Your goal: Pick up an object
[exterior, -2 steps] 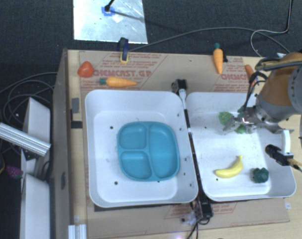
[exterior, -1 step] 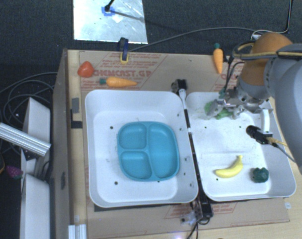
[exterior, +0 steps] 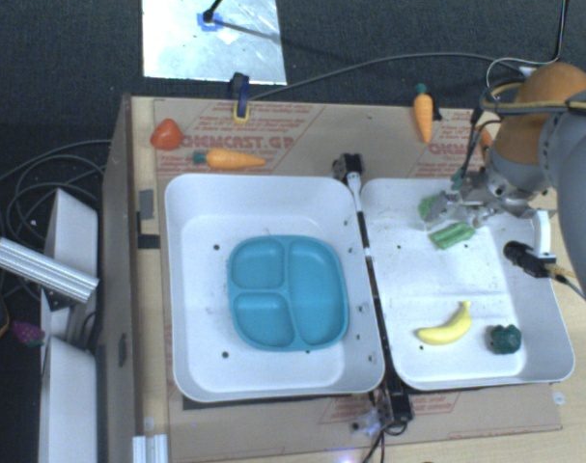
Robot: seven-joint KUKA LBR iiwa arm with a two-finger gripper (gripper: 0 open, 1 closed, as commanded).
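Green object (exterior: 453, 234) just below jaws (exterior: 445, 207); arm low over right bin (exterior: 553, 355).

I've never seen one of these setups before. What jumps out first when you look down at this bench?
The blue divided plate sits in the middle of the left white bin. In the right bin, a yellow banana lies near the front beside a small dark green object. The grey arm with its orange band reaches in from the right, its hand low over a light green piece at the back of that bin.
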